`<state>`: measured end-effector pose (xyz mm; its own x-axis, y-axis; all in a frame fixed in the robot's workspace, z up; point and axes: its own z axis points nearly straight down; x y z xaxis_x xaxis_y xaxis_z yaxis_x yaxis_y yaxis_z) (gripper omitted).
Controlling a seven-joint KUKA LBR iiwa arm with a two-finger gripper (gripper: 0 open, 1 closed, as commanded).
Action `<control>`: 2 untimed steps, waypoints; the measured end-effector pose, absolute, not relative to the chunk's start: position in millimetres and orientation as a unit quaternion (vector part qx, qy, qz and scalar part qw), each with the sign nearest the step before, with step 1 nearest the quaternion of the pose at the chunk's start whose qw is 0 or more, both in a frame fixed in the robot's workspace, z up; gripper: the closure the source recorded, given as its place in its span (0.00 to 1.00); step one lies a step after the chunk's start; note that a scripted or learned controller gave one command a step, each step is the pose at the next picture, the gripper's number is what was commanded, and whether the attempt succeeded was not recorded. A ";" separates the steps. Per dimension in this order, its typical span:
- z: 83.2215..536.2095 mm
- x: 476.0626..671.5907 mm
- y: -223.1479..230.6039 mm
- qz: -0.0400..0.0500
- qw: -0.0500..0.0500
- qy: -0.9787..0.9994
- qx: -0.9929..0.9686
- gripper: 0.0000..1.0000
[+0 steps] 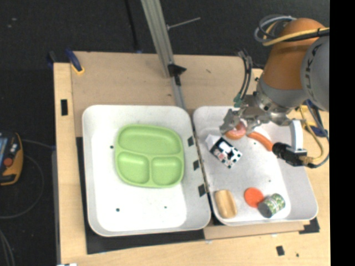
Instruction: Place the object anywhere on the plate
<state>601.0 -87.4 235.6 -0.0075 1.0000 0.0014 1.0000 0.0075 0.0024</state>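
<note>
A light green plate (150,155) with three compartments lies in the left bin (100,204), and nothing rests on it. My gripper (235,125) hangs low over the upper part of the right bin (302,195). A small pink and red object (238,132) lies directly under the gripper tip, partly hidden by it. I cannot tell whether the gripper touches this object. Just below and left of it sits a black and white patterned box (224,151).
An orange carrot-like piece (263,139) lies right of the gripper. Along the right bin's front edge are a tan bread-like piece (224,203), an orange disc (253,196) and a green can (272,204). A metal post (161,37) rises behind the bins.
</note>
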 end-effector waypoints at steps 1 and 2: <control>238.8 588.7 -25.6 0.001 0.000 0.710 0.704 1.00; 241.0 577.1 36.8 0.001 -0.001 0.710 0.704 1.00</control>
